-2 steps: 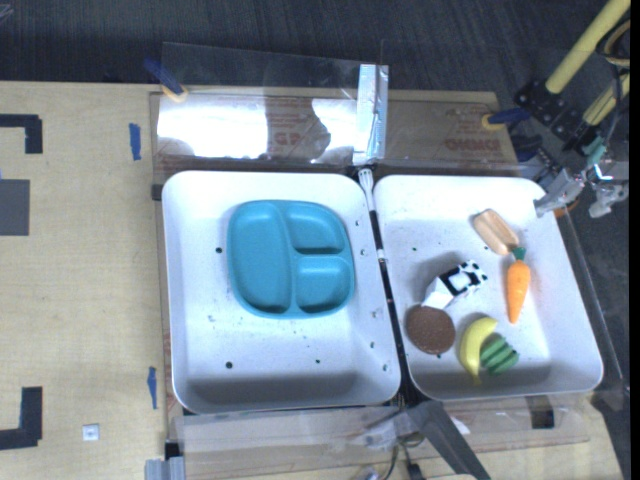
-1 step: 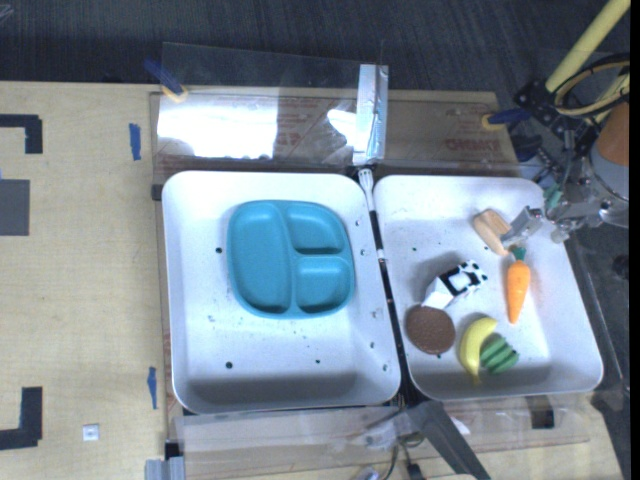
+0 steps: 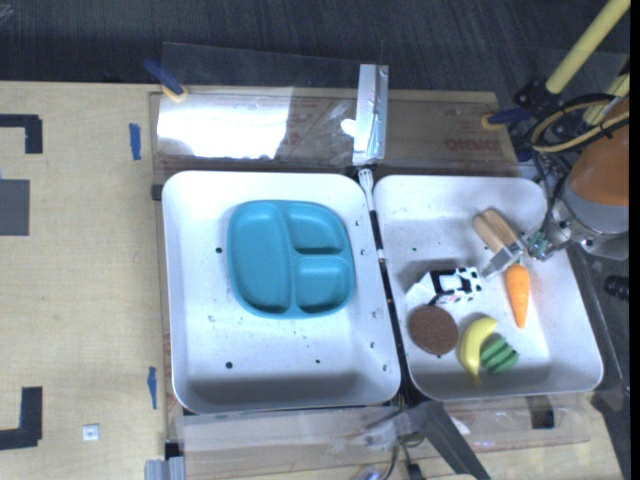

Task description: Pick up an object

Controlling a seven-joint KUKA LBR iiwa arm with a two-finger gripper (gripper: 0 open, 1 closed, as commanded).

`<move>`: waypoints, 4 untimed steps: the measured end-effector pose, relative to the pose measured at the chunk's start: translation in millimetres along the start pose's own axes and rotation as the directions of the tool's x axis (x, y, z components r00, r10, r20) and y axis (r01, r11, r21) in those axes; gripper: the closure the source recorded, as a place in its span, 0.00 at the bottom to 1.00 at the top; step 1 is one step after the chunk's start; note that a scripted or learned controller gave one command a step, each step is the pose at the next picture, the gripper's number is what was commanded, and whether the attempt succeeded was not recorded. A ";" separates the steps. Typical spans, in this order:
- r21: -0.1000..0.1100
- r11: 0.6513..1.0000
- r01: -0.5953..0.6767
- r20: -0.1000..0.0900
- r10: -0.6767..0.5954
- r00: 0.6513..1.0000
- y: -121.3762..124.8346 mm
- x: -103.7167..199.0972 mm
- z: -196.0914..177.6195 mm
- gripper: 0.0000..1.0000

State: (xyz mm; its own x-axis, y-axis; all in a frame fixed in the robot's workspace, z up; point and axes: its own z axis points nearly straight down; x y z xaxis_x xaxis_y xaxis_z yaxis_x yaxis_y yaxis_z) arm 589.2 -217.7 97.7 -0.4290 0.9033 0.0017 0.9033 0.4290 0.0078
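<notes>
The jaws (image 3: 512, 255) sit low in the right bin (image 3: 570, 368), near its right wall, reaching in from the arm (image 3: 600, 183) at the right edge; whether they are apart or together cannot be told, since the tips are small and blurred against the white floor. Nothing is visibly between them, so by my reading the pick is not yet made and the whole lift is left to do. The tips lie between two candidates: a wooden-handled tool (image 3: 494, 231) just up and to the left, and a toy carrot (image 3: 518, 294) just below, both very close, and I cannot tell whether either is touched. Farther out in the same bin are a small black-and-white toy (image 3: 455, 284), a brown round disc (image 3: 434, 330) and a yellow-and-green toy (image 3: 485, 348), bunched toward the lower middle. The closeness of handle and carrot could spoil a clean grip on one alone, and the bin wall is near. The left bin (image 3: 190, 368) holds a blue divided tray (image 3: 292, 258), well apart. Both bins rest on the table (image 3: 70, 268).
</notes>
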 end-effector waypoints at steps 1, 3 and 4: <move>-0.003 1.000 -0.002 0.006 0.002 1.000 0.3 -2.0 -11.1 1.00; 0.004 0.991 -0.133 0.002 0.133 0.991 115.8 95.6 -131.4 1.00; 0.004 0.953 -0.303 0.004 0.303 0.953 153.1 138.5 -123.5 1.00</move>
State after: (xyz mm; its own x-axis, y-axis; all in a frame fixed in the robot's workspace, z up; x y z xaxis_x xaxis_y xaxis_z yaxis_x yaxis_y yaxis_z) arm 667.3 -27.6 222.6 -0.1355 0.9908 -0.0002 0.9908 0.1355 0.0034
